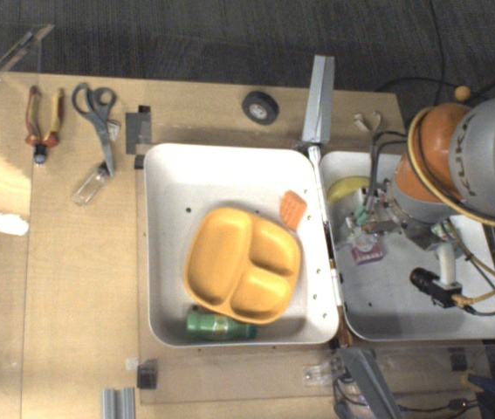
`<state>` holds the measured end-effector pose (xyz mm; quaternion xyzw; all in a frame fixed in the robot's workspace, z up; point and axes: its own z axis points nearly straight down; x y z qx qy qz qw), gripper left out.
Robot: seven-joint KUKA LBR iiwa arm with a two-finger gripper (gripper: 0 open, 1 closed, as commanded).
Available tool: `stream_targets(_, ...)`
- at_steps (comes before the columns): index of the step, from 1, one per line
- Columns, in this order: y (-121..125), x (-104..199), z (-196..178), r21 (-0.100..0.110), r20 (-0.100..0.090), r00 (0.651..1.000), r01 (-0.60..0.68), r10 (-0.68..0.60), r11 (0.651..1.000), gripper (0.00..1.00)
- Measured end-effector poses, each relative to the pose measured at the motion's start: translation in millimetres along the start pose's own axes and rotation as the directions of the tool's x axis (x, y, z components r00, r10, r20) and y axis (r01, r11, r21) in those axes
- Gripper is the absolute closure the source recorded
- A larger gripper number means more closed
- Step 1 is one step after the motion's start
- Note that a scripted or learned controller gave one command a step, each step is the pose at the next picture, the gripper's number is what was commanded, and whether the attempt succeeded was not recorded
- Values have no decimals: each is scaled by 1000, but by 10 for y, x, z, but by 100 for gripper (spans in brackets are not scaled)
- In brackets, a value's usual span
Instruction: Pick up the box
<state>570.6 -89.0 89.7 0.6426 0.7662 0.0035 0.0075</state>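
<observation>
A small pinkish box [367,254] lies flat on the floor of the right bin [422,321], near its left wall. My gripper [366,224] hangs over the right bin's left part, just behind the pinkish box and close above it. Whether it touches the box is unclear. The grey arm with its orange band [435,160] comes in from the right and covers the bin's back right corner. A small orange box-like piece [292,209] leans against the back right of the left bin [164,234].
The left bin holds a yellow divided plate [243,264] and a green bottle [219,325] lying at its front wall. A yellow object [345,188] sits at the right bin's back left. A black cable plug [430,284] hangs over the right bin. Scissors [99,116], pliers [42,120] and a tape roll [260,106] lie on the bench.
</observation>
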Motion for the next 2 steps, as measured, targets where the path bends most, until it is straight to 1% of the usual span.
stream_targets(1,35,-3,-125,-9,2,1000,3,-3,1000,100)
stream_targets(2,-20,319,-1388,8,-4,997,-74,74,997,100)
